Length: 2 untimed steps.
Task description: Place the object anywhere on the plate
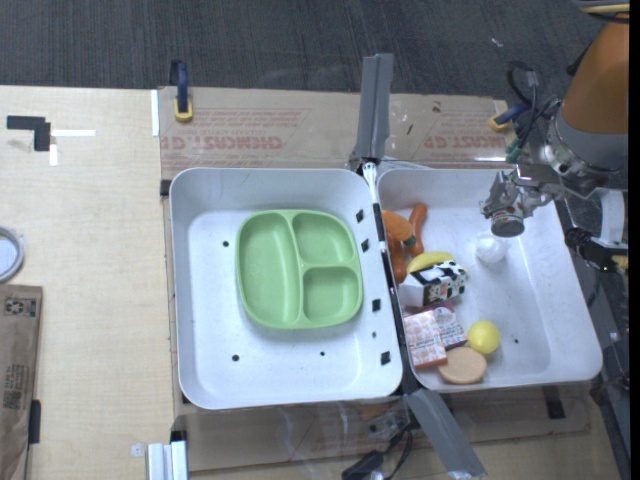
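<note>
Your plate [300, 268] is a green one with three compartments, lying flat in the middle of the left bin [200, 368], with nothing on it. The objects you could pick from all sit in the right bin [560, 358], crowded toward its left wall. Against that wall you have an orange carrot-like toy [400, 238], and just below it a yellow banana [430, 261] touching a small black-and-white carton [445, 282]. Further toward the near edge lies a red and white packet [428, 336], with a yellow lemon [484, 336] just beside it and a round tan biscuit [464, 367] touching the packet's lower corner. A small white object [490, 251] lies apart from the others, nearer the bin's middle; what it is cannot be told.

Your gripper [507, 218] is over the far right part of the right bin, just above that white object in the view. Whether it is open or closed cannot be told from this angle, and nothing is visibly held. The grey and orange arm [600, 88] enters from the right.

On the desk [80, 218] to the left you will note a roll of tape [8, 255] and a brown paper bag [18, 368].
</note>
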Tool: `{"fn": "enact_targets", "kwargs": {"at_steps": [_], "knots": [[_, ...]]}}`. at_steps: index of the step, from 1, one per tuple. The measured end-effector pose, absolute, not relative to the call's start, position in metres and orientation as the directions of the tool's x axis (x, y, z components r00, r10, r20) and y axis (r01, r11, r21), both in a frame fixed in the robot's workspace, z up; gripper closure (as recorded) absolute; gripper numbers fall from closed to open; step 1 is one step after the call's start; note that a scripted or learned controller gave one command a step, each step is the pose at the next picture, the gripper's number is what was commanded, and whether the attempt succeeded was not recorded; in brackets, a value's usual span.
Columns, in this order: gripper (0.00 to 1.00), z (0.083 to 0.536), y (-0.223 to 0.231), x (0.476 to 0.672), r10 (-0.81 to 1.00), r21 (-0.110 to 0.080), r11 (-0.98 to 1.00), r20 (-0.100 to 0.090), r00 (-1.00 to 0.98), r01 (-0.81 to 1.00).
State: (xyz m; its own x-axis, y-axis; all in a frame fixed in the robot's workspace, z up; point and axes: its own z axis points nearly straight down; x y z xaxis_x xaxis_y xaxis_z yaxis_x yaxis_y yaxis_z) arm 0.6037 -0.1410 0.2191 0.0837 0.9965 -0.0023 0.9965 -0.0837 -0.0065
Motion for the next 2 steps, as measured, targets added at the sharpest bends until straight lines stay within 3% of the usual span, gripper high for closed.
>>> {"fn": "enact_targets", "kwargs": {"at_steps": [1,2], "knots": [[1.0,0.232,-0.051,0.58,0.989,-0.007,-0.151,-0.002,0.151,0.988],[1.0,0.211,0.04,0.59,0.994,-0.008,-0.111,-0.003,0.111,0.994]]}}
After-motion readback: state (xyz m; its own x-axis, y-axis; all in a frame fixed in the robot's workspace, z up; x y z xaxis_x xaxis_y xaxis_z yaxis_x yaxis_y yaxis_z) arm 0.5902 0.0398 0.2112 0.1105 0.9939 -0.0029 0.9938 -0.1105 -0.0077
